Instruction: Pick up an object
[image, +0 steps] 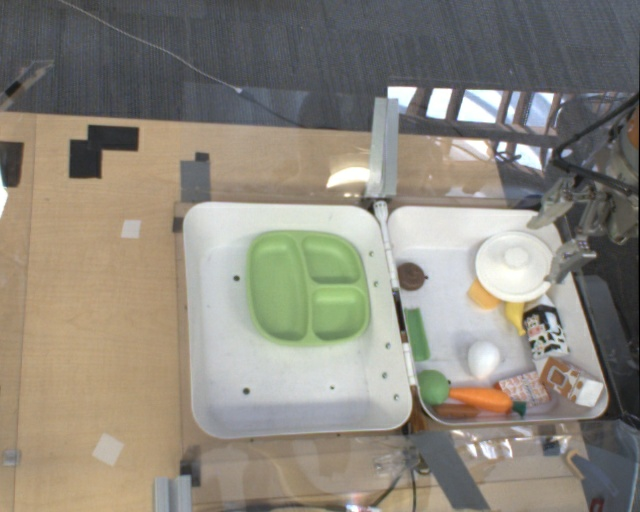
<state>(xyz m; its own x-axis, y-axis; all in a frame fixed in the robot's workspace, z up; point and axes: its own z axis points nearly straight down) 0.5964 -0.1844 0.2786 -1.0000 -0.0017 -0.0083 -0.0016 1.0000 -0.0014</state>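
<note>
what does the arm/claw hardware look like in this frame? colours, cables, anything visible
Little of it is in frame, at the right edge by the right bin. The claw is pale grey metal with slim, angular finger pieces and darker joints. Behind it, the arm reads as grey blocks, crossed by thin black cables or rods. No markings can be made out.

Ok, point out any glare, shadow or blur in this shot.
Camera view: bright window reflections glare on the glossy bench behind the right bin; a smaller hotspot sits beside the divider post; soft shadow lines the left bin's near wall; the gripper looks slightly blurred.
</note>
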